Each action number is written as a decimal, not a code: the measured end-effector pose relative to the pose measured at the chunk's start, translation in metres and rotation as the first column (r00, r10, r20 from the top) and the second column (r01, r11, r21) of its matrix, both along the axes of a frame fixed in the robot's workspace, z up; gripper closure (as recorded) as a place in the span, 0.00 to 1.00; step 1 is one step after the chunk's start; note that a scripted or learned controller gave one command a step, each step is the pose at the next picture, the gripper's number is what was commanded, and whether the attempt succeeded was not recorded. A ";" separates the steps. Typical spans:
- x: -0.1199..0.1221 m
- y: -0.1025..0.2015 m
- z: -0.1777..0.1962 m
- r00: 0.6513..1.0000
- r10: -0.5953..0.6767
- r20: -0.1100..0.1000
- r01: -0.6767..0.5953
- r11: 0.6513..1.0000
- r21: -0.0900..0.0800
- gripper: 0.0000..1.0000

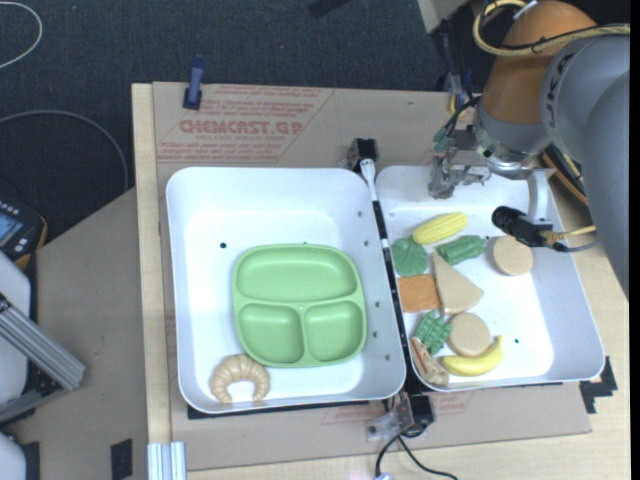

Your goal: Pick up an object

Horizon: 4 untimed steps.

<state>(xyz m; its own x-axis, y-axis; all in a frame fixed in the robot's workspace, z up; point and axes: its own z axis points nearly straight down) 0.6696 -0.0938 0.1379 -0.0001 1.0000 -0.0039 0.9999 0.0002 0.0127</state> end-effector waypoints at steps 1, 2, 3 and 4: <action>0.001 0.000 0.011 1.000 0.000 0.004 0.000 1.000 -0.001 1.00; -0.005 0.002 -0.058 1.000 0.001 -0.021 0.000 1.000 0.005 1.00; -0.002 0.002 -0.042 1.000 0.001 -0.011 -0.001 1.000 0.004 1.00; -0.002 0.002 -0.031 1.000 0.001 -0.008 -0.001 1.000 0.003 1.00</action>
